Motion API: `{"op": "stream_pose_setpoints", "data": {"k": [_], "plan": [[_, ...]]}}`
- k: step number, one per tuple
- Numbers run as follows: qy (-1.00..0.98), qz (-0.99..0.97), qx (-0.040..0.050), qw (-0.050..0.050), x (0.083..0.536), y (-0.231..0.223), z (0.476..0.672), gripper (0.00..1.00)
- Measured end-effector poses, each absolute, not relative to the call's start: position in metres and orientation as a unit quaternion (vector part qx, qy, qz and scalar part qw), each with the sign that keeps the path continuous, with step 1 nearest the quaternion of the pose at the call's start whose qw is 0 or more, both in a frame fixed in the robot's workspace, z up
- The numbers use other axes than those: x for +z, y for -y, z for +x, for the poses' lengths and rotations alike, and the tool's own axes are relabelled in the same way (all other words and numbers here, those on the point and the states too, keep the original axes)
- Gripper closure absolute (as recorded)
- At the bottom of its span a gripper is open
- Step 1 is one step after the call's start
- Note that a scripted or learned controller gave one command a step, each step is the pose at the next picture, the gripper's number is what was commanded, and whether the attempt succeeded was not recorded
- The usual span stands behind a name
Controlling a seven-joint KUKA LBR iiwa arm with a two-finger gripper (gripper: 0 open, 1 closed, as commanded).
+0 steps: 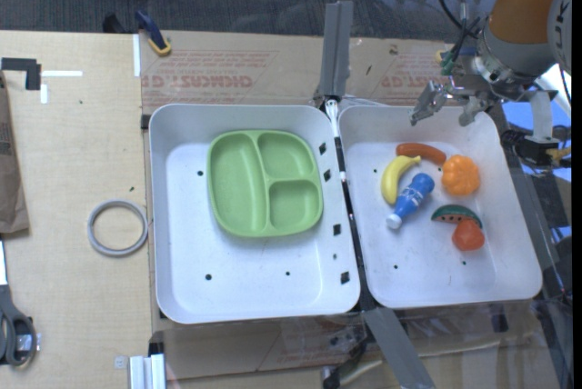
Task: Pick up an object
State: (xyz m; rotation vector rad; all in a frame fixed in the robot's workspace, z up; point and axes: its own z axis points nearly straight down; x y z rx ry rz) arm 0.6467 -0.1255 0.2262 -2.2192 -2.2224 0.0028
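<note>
The right bin [427,274] holds a yellow banana [396,175], a blue bottle with a white cap [412,198], a red sausage [420,152], an orange [461,175], a watermelon slice [456,214] and a small red fruit [468,236]. My gripper [449,104] hangs over the bin's far rim, above and behind the sausage and the orange. Its two fingers [424,104] are spread apart with nothing between them.
The left bin [182,269] holds a green divided plate [265,183]. A grey ring [118,226] lies on the bench to the left, with scissors [16,337] at the lower left corner. A grey post [335,51] stands behind the gap between the bins.
</note>
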Motion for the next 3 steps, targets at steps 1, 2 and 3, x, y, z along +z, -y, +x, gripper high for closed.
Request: {"op": "stream_pose_setpoints", "data": {"k": [1,2,3], "plan": [[0.729,-0.685,0.0004,0.0,0.092,0.137,0.622,0.0],[0.728,-0.686,0.0004,0.0,0.101,0.138,0.622,1.0],[0.728,-0.686,0.0006,0.0,0.236,0.063,0.57,1.0]]}}
